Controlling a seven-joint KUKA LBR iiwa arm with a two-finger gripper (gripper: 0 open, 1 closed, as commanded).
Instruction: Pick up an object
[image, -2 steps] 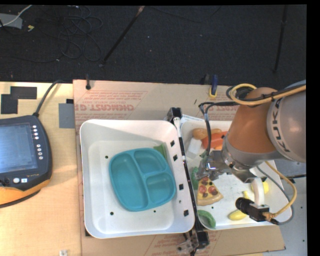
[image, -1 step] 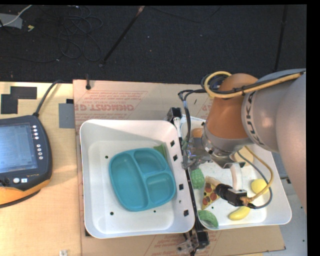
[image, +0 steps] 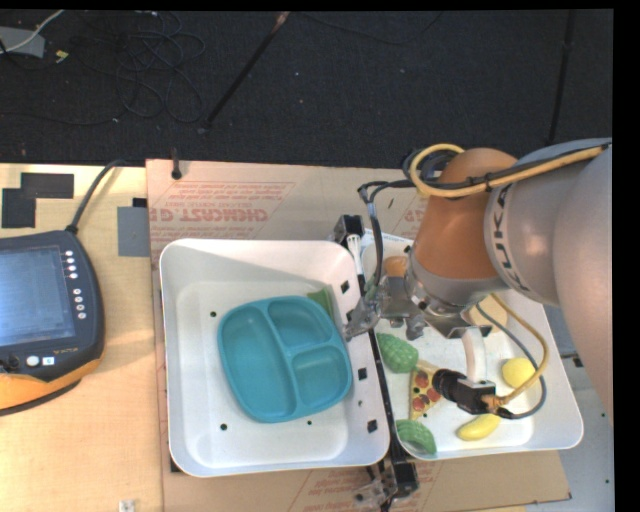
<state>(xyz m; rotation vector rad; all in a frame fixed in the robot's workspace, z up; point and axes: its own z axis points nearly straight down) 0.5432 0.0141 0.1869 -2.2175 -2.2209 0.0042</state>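
Brown cardboard (image: 230, 200) covers the bench under two white bins, with dark floor and loose cables at the far side.

Over the left edge of the right bin (image: 560, 425), close to the wall shared with the left bin (image: 176, 350), hangs the pincer (image: 377, 312). The bulky orange and grey arm (image: 470, 235) hides most of it from above, so I cannot tell whether it is released or clenched, and nothing can be seen grasped in it.

Just near of the pincer lies a green leaf-shaped piece (image: 398, 352), the closest thing to pick. Nearer still are a toy pizza slice (image: 423, 390) and a second green piece (image: 415, 437) at the bin's near rim. To the right lie a white tube (image: 474, 352), a round yellow piece (image: 517, 372) and a long yellow piece (image: 478, 428). A small orange thing (image: 396, 266) peeks out at the far side, partly covered by the arm, which also hides the far half of this bin.

In the left bin rests a teal divided tray (image: 285, 357), with a sliver of something green (image: 322, 298) behind its far right corner, too hidden to name.

Far left on the bench sits a control tablet (image: 40, 300), cut off by the picture's edge.
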